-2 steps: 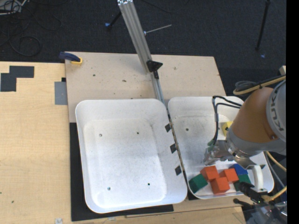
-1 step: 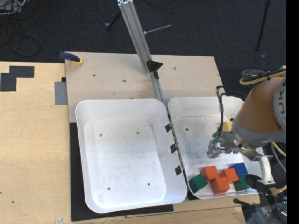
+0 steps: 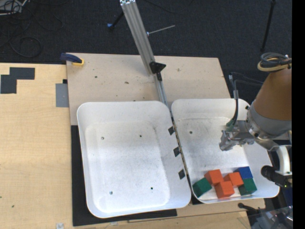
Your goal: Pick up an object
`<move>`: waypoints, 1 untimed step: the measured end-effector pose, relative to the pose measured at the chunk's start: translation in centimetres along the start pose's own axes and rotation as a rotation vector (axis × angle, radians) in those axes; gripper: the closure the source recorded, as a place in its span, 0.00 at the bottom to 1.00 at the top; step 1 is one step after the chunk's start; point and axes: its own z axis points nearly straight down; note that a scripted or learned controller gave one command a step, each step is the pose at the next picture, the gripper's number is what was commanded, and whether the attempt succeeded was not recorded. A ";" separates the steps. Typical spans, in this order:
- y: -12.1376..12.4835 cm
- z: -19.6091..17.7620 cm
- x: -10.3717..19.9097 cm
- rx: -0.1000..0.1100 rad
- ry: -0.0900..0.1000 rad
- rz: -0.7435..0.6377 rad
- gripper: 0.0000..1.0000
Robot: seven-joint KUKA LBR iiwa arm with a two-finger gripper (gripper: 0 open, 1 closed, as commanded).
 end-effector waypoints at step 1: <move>0.1 -2.8 -0.1 0.002 0.000 0.000 1.00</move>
